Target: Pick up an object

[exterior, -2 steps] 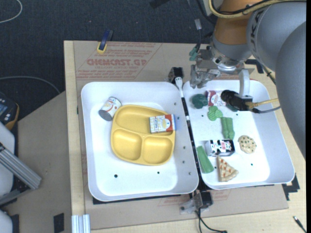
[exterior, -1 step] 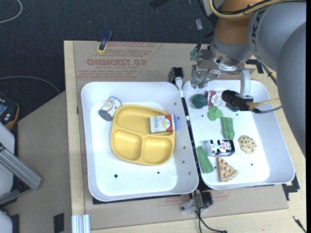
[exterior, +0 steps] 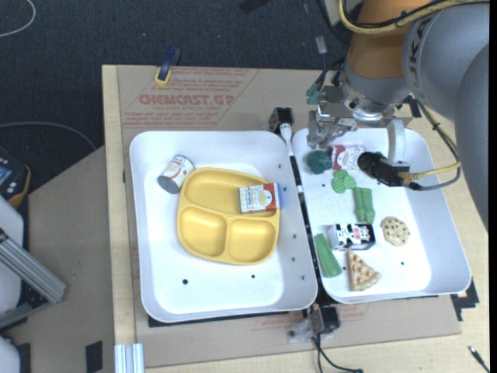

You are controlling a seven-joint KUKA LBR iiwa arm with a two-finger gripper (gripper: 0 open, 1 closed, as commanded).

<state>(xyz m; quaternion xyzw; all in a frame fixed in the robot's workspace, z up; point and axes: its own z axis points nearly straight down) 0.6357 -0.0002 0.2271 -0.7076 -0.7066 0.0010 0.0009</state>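
Note:
My gripper [exterior: 324, 134] hangs over the far left corner of the right bin [exterior: 435, 274], just above a dark green round toy [exterior: 317, 162] and a small red-and-white packet [exterior: 346, 158]. Nothing shows between its fingers. Further down the right bin lie a green leafy piece [exterior: 342, 182], a green pod [exterior: 363, 205], a cookie [exterior: 394, 230], a black-and-white cow-print carton [exterior: 351, 236], a green stick [exterior: 328, 255] and a pizza slice [exterior: 360, 272]. The left bin [exterior: 155, 270] holds a yellow divided plate [exterior: 221, 231] with a small box [exterior: 257, 198] on it, and a tin can [exterior: 175, 172].
The arm's grey and orange body covers the upper right of the view. A black cable [exterior: 419, 179] crosses the right bin's far side. A yellow-and-blue clip [exterior: 165, 68] lies on the cardboard behind the bins. The ridge between the bins [exterior: 299, 200] runs beside the gripper.

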